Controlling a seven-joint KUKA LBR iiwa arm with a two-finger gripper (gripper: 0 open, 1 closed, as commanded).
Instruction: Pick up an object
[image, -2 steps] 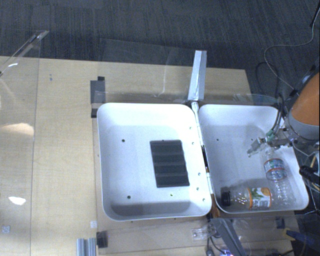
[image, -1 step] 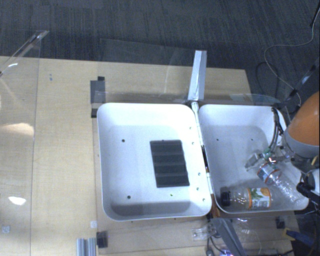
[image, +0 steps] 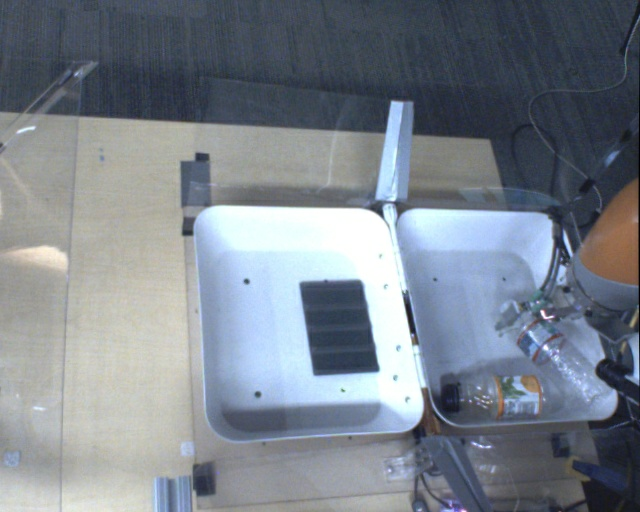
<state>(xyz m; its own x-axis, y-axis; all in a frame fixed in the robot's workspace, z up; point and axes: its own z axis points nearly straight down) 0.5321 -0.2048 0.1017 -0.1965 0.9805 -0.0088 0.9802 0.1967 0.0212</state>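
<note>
On the pale tabletop (image: 100, 300) sit two white bins. The left bin (image: 230, 260) holds a black block (image: 339, 326). At lower right, a bottle (image: 497, 394) lies against the right bin's (image: 450, 260) wall, likely rolled there. The claw (image: 540, 318) hovers nearby over clear clutter; its grip I cannot tell.

Left bin (image: 225, 300) floor open around a central black ridged pad (image: 339, 326), right bin (image: 450, 250) far half unobstructed, near right corner crowded by lying bottle (image: 495, 395), clear plastic bottle (image: 560, 358), arm (image: 610, 255)
</note>
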